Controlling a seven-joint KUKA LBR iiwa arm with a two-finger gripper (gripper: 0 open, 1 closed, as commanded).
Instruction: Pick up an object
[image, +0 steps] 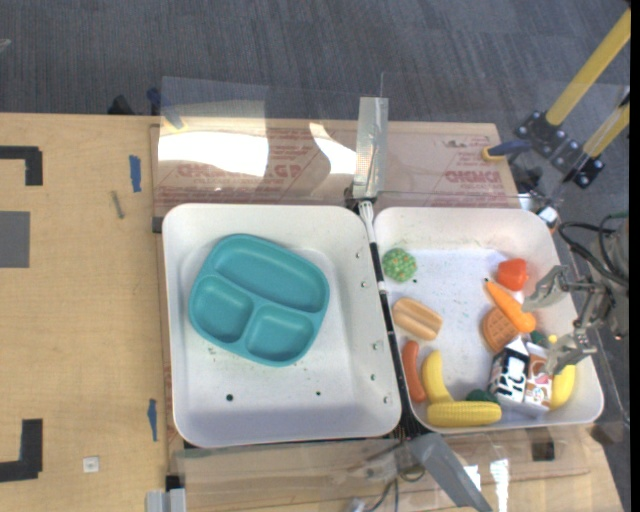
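The gripper (570, 320) hovers with jaws apart over the right bin (455, 250); the light, rigid toy carrot (510, 305) suits a mid-body grip.

Two white bins (190, 330), one teal plate (260, 298), perhaps ten toy foods (417, 318).

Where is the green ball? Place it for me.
The green ball lies in the right bin, near its upper left corner by the divider between the bins, just above the hot dog bun.
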